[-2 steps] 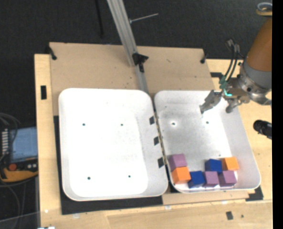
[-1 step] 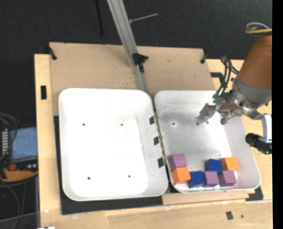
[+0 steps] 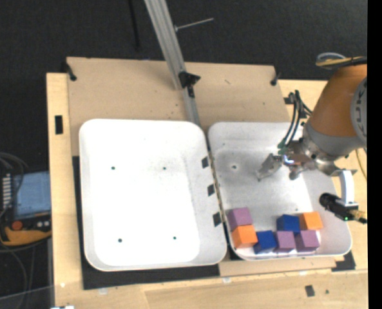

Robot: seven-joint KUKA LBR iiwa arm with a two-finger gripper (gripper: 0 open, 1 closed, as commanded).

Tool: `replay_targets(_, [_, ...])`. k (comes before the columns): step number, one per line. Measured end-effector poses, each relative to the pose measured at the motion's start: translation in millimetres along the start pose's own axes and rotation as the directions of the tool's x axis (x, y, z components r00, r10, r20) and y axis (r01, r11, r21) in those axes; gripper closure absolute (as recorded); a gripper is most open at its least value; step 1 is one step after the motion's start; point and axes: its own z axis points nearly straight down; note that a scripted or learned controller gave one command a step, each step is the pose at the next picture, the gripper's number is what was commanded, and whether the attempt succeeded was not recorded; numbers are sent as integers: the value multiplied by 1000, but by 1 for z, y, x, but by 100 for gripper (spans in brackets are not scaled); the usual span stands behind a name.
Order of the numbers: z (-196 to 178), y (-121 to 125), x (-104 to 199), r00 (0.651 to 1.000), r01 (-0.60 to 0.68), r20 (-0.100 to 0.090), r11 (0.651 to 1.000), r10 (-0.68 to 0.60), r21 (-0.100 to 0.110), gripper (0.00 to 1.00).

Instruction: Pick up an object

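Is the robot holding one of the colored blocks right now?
No. The tool hangs over bare bin floor with nothing between its fingers. The blocks all sit along the near edge of the right bin.

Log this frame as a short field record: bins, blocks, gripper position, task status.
left bin: white, shallow, a few dark dots on its floor
right bin: white, shallow, holds all the blocks
blocks: seven cubes clustered along the right bin's near edge; purple block, orange block, blue block, plus two more purple, one blue, one orange
gripper: over the right bin's bare middle, apart from the cluster, nothing seen between its fingers
task status: no block picked up yet
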Motion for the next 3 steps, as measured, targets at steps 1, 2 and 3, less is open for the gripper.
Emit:
replay_targets(1, [59, -2, -10, 1000, 0, 0, 1000, 0, -1, 0])
replay_targets(2, [44, 1, -10, 1000, -7, -1, 1000, 7, -11, 100])
replay_targets(3, [-11, -3, -2, 1000, 6, 0, 1000, -6, -12, 100])
